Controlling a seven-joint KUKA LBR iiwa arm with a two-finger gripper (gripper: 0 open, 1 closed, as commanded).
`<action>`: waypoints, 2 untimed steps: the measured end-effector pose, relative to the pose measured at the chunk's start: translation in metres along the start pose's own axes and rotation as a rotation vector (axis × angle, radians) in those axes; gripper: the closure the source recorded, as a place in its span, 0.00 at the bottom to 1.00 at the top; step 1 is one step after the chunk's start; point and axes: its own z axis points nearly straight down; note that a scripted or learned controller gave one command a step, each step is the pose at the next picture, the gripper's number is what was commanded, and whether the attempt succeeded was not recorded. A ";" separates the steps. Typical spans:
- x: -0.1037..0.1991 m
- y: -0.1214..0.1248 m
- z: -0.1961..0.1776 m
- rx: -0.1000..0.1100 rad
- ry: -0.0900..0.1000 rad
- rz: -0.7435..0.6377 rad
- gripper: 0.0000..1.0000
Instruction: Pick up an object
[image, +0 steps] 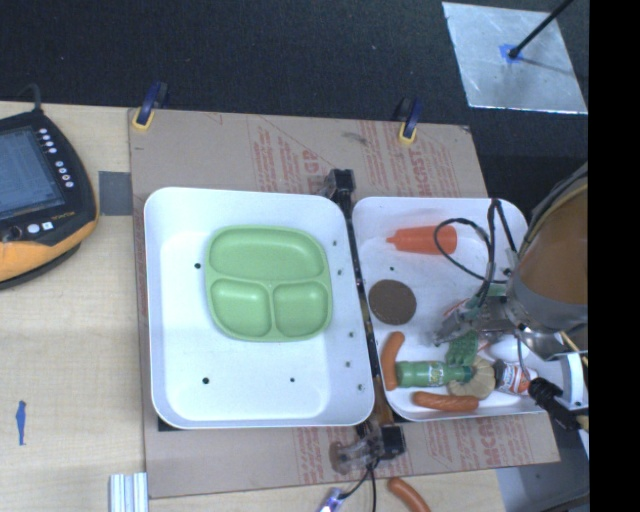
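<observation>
Your grey arm's jaws (462, 345) sit low in the right shallow white bin (375, 215), over the green plastic bottle (430, 374); you can't tell if they're spread or pinching. Nearby lie a round brown disc (391, 300) and orange carrot-shaped toy (423, 239); the green divided plate (268, 282) fills the left white bin (170, 300).

Robotics lab: teach pendant (40, 195), clamped cardboard (300, 150), bins (170, 300).

The arm (555, 255) runs off the right edge. The tool (470, 340) is a blur of cables, its tip unreadable. A sausage (408, 493) is cut by the bottom edge.
</observation>
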 end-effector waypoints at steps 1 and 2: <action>-0.001 0.001 -0.010 -0.002 -0.004 -0.006 1.00; -0.015 0.009 -0.097 0.009 0.009 0.008 1.00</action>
